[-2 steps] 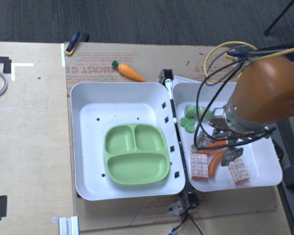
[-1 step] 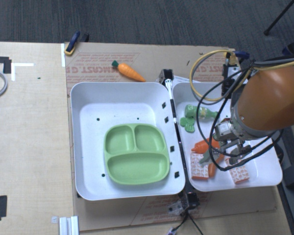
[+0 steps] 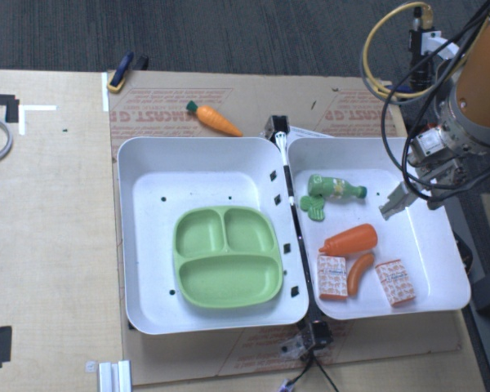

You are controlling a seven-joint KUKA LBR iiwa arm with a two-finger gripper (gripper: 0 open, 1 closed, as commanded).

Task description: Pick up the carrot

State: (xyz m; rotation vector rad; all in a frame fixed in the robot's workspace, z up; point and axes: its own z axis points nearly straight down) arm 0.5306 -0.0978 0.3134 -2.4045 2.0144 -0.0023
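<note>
The tool (image 3: pixel 394 202) is seen over the upper right part of the right bin (image 3: pixel 441 300), reaching in from the right on the grey arm (image 3: pixel 474 80), with black and yellow cables looped above it. Whether the tool is apart or together cannot be told at this angle, and nothing is seen held in it. Just left of and below the tool, inside the same bin, an orange pepper (image 3: pixel 349 239) and a sausage (image 3: pixel 359 273) are found between two small boxes (image 3: pixel 332 277), while a green bottle (image 3: pixel 335 189) and a small green piece (image 3: pixel 314 209) lie toward the bin's upper left. A green divided plate (image 3: pixel 227 256) is held in the left bin (image 3: pixel 139 219). The carrot (image 3: pixel 215 119) is placed outside both bins, on the cardboard (image 3: pixel 163 109) beyond the left bin's far rim, well apart from the tool and to its upper left. A blue marker (image 3: pixel 121 69) rests on the counter (image 3: pixel 49 235) near the cardboard's far left corner.
</note>
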